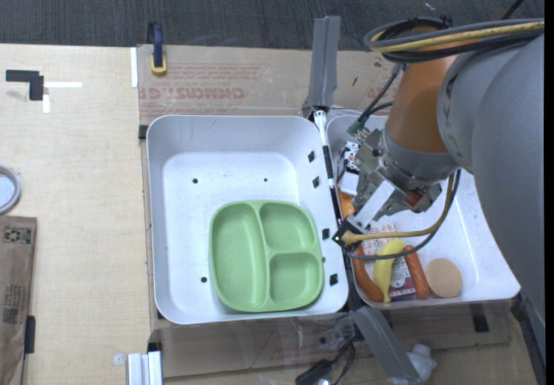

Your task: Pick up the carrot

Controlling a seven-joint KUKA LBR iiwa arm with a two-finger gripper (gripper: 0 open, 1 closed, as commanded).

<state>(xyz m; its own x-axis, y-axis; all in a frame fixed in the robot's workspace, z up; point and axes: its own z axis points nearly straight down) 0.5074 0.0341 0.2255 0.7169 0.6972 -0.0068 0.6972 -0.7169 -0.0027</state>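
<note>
Orange and tapered, the carrot [370, 282] lies at the near left of the right-hand white bin [485, 279], just beside a yellow banana [388, 252]. Over them hangs the grey arm's two-finger gripper [357, 223]; its grip I cannot tell. A green divided plate [266, 255] sits in the left-hand white bin [173, 202].

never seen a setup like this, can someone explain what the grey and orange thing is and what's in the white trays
The big grey and orange thing is a robot arm, reaching in from the right. One camera looks down on the bench at a slant. Two shallow white plastic bins sit side by side. The left bin holds a green divided plate. The right bin holds toy food: an orange carrot, a yellow banana, a reddish sausage and a round tan biscuit. The arm's gripper hangs low over that bin; whether it holds anything is unclear.
</note>
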